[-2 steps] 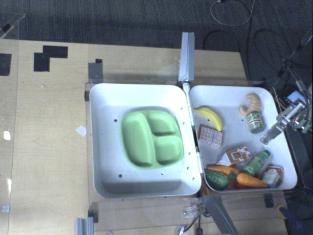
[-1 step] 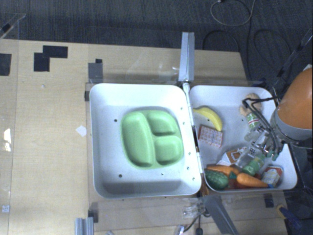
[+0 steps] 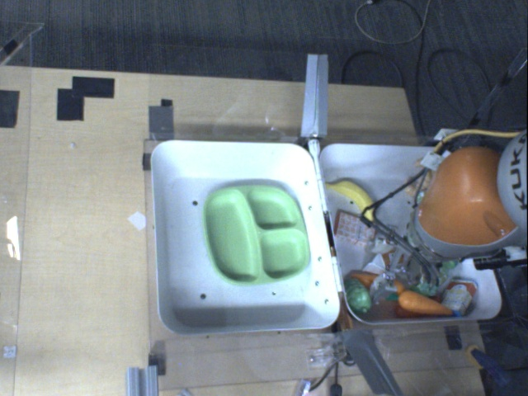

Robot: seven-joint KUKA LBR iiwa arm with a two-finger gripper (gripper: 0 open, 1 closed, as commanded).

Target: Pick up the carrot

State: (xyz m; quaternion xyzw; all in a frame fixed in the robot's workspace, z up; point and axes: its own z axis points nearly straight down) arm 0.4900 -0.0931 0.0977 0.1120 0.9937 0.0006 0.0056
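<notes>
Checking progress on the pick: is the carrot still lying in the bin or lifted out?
Lying in the bin: the orange carrot rests flat among clutter near the front wall of the right white bin.

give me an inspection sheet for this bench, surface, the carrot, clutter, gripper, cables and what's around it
Surface: wooden bench bearing two white bins side by side.
Job's things: carrot lies in the right bin, near its front edge.
Clutter: green divided tray in the left bin; banana, a green item and small packets in the right bin.
Gripper: gripper low over the right bin's pile; jaws hidden among items.
Cables: black cable along the arm; loops on the floor.
Surroundings: dark carpet, black tape marks.
</notes>
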